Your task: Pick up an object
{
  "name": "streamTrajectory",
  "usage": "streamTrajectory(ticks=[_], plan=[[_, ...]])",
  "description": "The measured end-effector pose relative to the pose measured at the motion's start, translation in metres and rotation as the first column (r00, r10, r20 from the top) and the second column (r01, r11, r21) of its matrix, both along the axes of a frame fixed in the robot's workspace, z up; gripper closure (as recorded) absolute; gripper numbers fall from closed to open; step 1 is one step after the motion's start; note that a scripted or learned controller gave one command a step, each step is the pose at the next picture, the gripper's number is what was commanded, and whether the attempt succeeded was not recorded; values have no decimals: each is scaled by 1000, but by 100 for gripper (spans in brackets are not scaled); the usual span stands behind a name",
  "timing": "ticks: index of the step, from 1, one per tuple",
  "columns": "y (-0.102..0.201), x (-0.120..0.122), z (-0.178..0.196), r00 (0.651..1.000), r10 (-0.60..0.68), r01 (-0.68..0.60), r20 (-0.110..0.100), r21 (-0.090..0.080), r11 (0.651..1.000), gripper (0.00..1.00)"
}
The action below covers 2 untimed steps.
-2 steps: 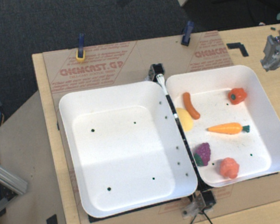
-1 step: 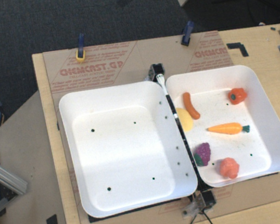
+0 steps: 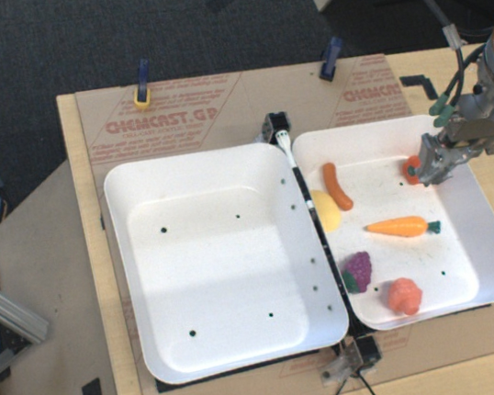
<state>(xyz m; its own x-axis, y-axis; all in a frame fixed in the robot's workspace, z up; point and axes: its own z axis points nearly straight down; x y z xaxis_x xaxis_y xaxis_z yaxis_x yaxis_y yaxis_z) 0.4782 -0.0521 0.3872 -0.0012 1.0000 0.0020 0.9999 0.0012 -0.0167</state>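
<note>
The gripper (image 3: 431,170) hangs low over the far right part of the right bin (image 3: 489,228). Its fingers are around a small red-orange object (image 3: 409,171), but how wide they stand is not possible to tell, because the object is mostly hidden. Five other toys lie in this bin: one sausage (image 3: 336,186), one yellow piece (image 3: 326,210), one carrot (image 3: 401,228) just below the gripper, one purple grape bunch (image 3: 358,270) and one pink-red fruit (image 3: 402,296). There are two bins; the left bin (image 3: 135,256) is beside.
</note>
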Motion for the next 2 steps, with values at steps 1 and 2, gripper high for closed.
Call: streamTrajectory(ticks=[1,2], plan=[[18,1,-11,1000,1,-1,13,-1,1000,100],[35,1,-31,1000,1,-1,13,-1,1000,100]])
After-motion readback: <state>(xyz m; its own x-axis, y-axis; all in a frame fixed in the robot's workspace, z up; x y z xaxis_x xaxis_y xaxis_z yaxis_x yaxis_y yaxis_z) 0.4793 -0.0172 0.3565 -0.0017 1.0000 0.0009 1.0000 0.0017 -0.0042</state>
